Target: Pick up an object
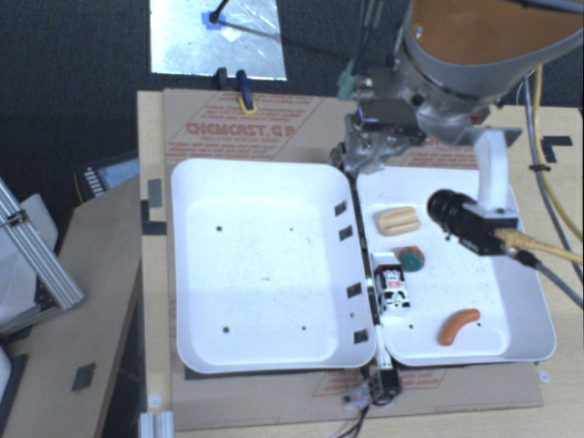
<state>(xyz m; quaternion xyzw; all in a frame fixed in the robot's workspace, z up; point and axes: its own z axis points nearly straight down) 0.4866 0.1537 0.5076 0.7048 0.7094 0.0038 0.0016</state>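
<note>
On the bench stand two shallow white bins side by side on a brown cardboard sheet [246,121] with red printed letters. The left bin [196,245] has only small dark dots on its floor. The right bin [520,308] carries four small things. A pale tan bread roll [399,220], oblong with rounded ends, lies near the far edge of this bin, close to the wall shared with the left bin. Just nearer to the front there is a small round teal ball [413,259] with a bit of red at its upper side. Beside it, against the shared wall, lies a small box [392,289] with a black and white pattern like cow spots. Toward the near edge of the right bin lies an orange sausage [459,326], curved and glossy, well apart from the other three things. The gripper [365,158] is at the far edge of the bins, just over the place where the two bins meet, and the grey metal parts around it are blurred; whether it is open or closed I cannot tell, and nothing is seen held in it. The wide orange band of the arm [484,26] fills the upper right corner. A black camera unit [461,219] with a white bracket hangs over the far right part of the right bin, with a yellowish cable going to the right.
</note>
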